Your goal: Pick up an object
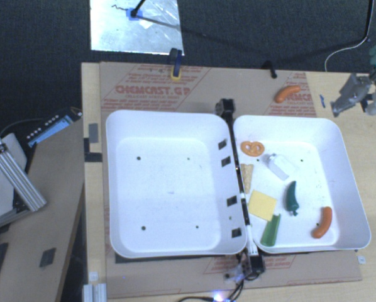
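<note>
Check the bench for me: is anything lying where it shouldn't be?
Yes. One orange sausage lies on the board outside the bins, behind the right bin, while the pretzel, cheese slice and a second sausage sit inside it.

Two shallow white bins sit side by side on a desk (194, 87). The left bin (122, 128) lies at center frame; the right bin (348, 168) holds a pretzel (252, 148), a clear small bottle (277, 166), a yellow square (262, 205), a dark green pepper (292, 197), a green stick (270, 230) and an orange sausage (322, 223). Another sausage (287, 94) rests on the desk above. The gripper (358, 98) hangs at upper right.
</note>
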{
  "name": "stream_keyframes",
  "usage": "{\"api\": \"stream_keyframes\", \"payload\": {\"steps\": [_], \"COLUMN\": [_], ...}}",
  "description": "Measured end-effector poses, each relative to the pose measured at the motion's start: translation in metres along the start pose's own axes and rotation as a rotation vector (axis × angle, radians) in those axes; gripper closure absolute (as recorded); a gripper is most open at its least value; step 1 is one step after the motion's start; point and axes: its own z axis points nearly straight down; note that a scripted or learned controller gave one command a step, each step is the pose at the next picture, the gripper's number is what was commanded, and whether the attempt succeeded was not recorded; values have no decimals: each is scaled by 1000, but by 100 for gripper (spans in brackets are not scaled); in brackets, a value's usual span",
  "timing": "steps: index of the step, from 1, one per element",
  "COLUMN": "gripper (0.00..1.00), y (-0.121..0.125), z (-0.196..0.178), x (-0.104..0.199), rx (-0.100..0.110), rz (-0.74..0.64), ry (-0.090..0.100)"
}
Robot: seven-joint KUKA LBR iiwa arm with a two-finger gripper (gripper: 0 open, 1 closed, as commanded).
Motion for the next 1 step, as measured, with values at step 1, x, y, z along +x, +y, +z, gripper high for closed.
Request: {"api": "stream_keyframes", "payload": {"steps": [1], "gripper": [100], "y": [1], "z": [-12], "x": [0], "rx": [-5], "rz": [-5], "ry": [-1]}}
